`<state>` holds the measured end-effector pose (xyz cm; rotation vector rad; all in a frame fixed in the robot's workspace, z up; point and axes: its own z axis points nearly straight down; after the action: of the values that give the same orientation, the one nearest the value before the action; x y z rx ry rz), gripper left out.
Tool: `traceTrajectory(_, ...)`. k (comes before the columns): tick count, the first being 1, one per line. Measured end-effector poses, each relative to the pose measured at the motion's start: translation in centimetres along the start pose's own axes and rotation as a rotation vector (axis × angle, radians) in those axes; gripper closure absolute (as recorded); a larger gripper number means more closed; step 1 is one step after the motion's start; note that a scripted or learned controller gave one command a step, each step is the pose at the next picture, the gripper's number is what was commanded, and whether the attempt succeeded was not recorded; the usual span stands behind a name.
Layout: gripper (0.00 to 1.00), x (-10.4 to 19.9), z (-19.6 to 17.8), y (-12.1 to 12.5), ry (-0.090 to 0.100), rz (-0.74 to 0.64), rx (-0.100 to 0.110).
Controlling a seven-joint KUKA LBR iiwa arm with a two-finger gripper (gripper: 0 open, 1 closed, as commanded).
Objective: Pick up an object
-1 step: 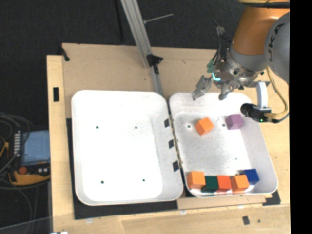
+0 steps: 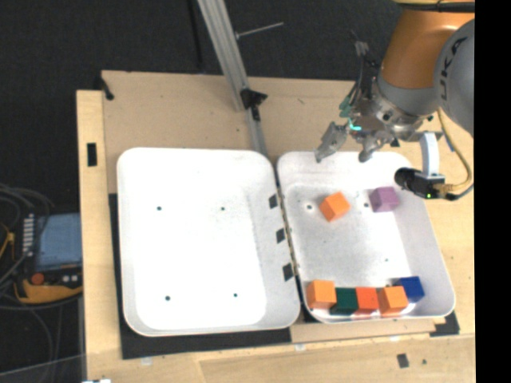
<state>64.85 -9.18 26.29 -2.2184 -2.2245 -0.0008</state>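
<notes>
the left bin (image 2: pixel 200 238) lies on the bench (image 2: pixel 92 214), its white floor showing a few small dark dots. just past its far right corner a slanted metal rail (image 2: pixel 227 42) comes down from the far side and ends at a small black clamp (image 2: pixel 254 100).

touching it on the right is the right bin (image 2: pixel 363 250), which holds all the blocks. toward its far side, a little left of centre, an orange block (image 2: pixel 335 206) sits tilted on the floor, apart from everything else. to its right, near the far right wall, is a purple block (image 2: pixel 384 199), also by itself. along the near wall five blocks stand in a close row: an orange one (image 2: pixel 322 293), a green one (image 2: pixel 345 299), an orange-red one (image 2: pixel 366 298), another orange one (image 2: pixel 392 298), and a blue one (image 2: pixel 410 287) at the right end, set slightly farther back.

the gripper (image 2: pixel 348 146) hangs over the far edge of the right bin, above and beyond the lone orange block and the purple block, touching neither. its two fingers are spread apart with nothing between them. the arm (image 2: pixel 419 46) with its orange band rises behind it to the far right.
</notes>
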Motion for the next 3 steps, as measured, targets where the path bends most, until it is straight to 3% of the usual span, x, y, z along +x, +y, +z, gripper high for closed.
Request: traceTrajectory(3, 0.0, -0.1, 13.3, 0.5, -0.003, 0.007, 0.002)
